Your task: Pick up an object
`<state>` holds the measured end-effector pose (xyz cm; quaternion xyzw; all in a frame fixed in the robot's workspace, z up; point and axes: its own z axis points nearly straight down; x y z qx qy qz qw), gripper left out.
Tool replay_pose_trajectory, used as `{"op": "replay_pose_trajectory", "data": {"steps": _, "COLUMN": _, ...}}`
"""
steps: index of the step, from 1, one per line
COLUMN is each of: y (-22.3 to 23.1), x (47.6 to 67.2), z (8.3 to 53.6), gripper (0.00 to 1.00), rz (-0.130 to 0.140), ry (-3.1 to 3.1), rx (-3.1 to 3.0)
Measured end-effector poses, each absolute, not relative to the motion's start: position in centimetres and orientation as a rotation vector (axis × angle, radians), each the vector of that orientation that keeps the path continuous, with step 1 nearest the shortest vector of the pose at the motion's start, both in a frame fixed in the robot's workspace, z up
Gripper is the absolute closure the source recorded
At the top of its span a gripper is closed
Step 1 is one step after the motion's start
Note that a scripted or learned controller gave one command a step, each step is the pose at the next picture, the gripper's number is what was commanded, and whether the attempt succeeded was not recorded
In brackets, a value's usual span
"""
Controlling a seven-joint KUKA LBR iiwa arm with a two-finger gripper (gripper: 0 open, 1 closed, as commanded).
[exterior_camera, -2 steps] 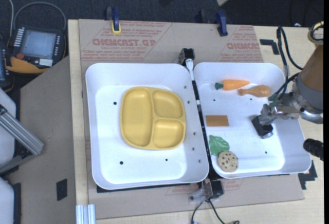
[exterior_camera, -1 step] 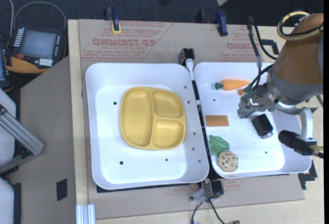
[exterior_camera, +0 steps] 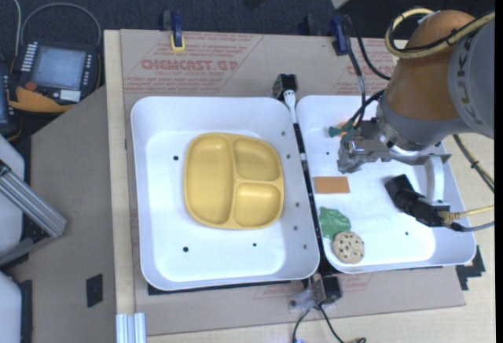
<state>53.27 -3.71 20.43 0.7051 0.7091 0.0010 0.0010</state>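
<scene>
In the right bin, a flat orange-brown rectangle lies near the left wall. In front of it sit a green leafy piece and a round speckled cookie. My gripper hangs over the bin's left half, just behind and to the right of the rectangle, with nothing visibly held. A small orange and green item peeks out behind the gripper, mostly hidden by the wrist.
The left bin holds a yellow divided plate at its middle. A black ridge separates the two bins. The grey and orange arm covers the right bin's back right part.
</scene>
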Motion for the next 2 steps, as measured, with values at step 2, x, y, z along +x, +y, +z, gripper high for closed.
{"op": "replay_pose_trajectory", "data": {"steps": 2, "y": 5.0, "x": 58.4, "z": 20.6, "gripper": 1.0, "rz": 0.004, "ry": 2.227, "rx": 2.214}}
